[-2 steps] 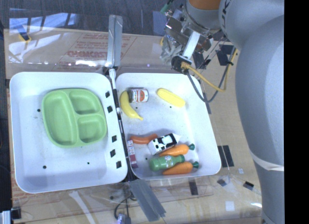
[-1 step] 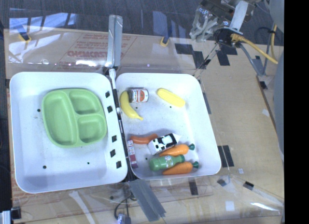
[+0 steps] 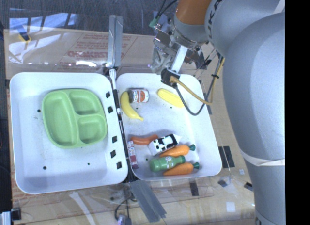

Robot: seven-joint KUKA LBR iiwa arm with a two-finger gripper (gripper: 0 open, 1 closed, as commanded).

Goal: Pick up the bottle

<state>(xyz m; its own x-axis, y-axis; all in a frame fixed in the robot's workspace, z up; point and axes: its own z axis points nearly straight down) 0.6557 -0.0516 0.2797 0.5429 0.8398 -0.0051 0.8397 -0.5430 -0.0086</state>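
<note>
Bench (image 3: 58, 204) of pale wood, two white bins side by side on it, seen from above at a slant.

Nearest: the right bin (image 3: 160, 120). At its near edge the green bottle (image 3: 167, 163) lies on its side, cap end toward the bin's right wall. One carrot (image 3: 180, 169) lies along its near side, touching it; a second carrot (image 3: 177, 150) lies just beyond it (the bottle is wedged between the two). A black-and-white cow-patterned item (image 3: 162, 143) sits against that second carrot, and an orange-red sausage-shaped piece (image 3: 144, 140) lies just left of it.

Mid bin: bare white floor.

Further back: a banana (image 3: 130, 106) near the left wall, curving toward a small can (image 3: 139, 95) with a red label, the two close or touching. A yellow oval fruit (image 3: 170, 97) lies to the right of the can, apart from it.

Left bin (image 3: 14, 136): a green divided plate (image 3: 75, 117), three compartments, set in the far half.

Farthest: my gripper (image 3: 159, 64) hangs over the right bin's far rim, well apart from the bottle and holding nothing that I can see. Whether it is open or closed I cannot tell. Behind the bins, a flat sheet with red printing (image 3: 92, 49).
</note>
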